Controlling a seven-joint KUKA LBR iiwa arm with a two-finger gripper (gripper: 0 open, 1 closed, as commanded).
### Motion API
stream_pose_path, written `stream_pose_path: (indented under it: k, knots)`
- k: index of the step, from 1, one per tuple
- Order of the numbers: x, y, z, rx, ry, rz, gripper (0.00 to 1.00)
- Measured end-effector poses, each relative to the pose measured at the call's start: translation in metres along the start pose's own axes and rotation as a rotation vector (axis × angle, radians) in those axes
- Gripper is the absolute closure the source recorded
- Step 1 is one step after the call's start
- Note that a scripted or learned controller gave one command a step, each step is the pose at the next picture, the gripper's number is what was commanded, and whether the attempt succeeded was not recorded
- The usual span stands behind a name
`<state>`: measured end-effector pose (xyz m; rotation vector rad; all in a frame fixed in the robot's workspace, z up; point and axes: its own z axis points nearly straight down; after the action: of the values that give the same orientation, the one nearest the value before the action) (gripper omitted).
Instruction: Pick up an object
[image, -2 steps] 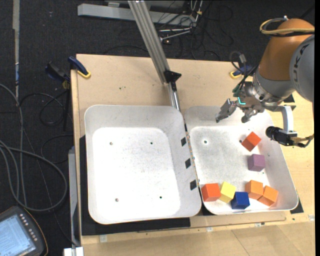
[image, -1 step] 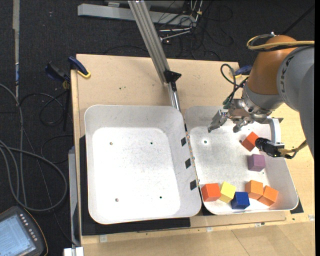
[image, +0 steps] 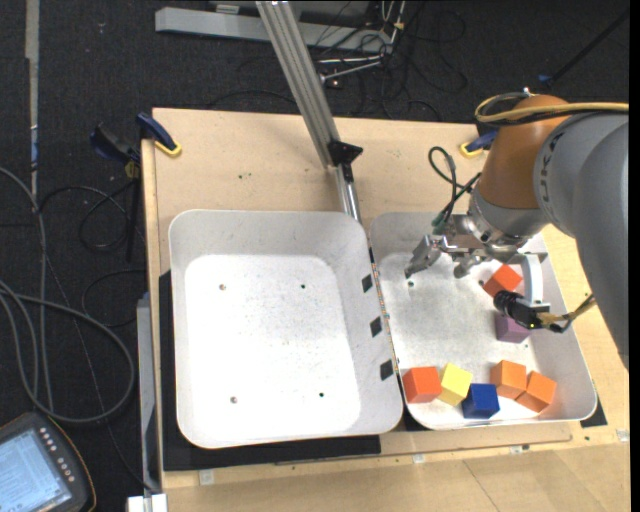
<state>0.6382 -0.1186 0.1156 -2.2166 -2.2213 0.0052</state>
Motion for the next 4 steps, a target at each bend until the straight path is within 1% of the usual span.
stream_pose_path:
  k: [1, 2, 3, 4]
  knots:
    - [0.0, 0.0, 0.022, -0.003, -0.001, 0.001, 0.0]
    - [0.0, 0.001, 0.01, -0.007, -0.001, 0.002, 1.0]
    - [-0.005, 0.004, -0.035, -0.011, -0.002, 0.003, 1.0]
    - [-0.001, 0.004, -0.099, -0.013, -0.002, -0.001, 1.0]
